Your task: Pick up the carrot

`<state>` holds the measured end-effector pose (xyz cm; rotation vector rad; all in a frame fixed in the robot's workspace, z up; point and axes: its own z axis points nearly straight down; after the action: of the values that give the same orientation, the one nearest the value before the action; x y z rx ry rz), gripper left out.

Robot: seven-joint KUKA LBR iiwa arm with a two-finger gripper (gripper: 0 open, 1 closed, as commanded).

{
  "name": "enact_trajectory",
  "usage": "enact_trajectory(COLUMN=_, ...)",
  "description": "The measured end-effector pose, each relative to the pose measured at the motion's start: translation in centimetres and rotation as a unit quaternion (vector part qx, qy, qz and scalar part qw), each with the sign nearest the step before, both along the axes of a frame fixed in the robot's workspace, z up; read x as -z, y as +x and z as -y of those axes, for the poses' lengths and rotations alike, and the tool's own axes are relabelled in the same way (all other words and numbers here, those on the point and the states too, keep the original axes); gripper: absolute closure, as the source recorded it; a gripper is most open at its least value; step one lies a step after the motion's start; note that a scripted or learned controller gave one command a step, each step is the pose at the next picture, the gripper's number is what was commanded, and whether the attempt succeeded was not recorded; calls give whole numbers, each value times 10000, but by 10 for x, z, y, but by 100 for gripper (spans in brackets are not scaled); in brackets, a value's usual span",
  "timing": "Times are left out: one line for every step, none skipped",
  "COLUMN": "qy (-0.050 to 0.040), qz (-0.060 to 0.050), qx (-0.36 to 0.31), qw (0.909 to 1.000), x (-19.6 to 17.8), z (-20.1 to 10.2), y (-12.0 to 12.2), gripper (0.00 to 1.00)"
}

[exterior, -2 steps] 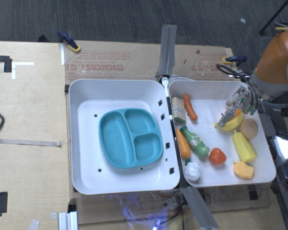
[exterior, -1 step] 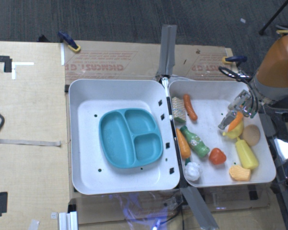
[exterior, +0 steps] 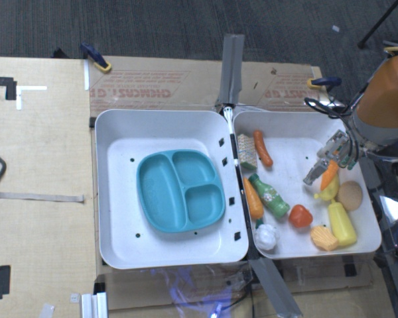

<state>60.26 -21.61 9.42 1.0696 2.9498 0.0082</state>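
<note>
My gripper (exterior: 326,163) is low in the right bin (exterior: 288,121), its fingers clamped on the carrot (exterior: 329,171), a short orange piece that shows between them above a yellow banana (exterior: 328,188). It looks like a hard, smooth plastic toy: light and stiff, likely slippery, so a hold across its thicker middle should serve best. A second carrot (exterior: 253,199) lies beside the green bottle (exterior: 270,196).

Grey arm (exterior: 385,128), orange band, metallic pincer (exterior: 325,167)
</note>
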Motion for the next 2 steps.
enact_trajectory(qy=-27, qz=-5, qx=-500, qw=9987, x=1, z=5, y=-71, gripper=0)
enact_trajectory(qy=-33, qz=4, qx=-42, qw=10000, x=-126, z=6, y=-65, gripper=0)
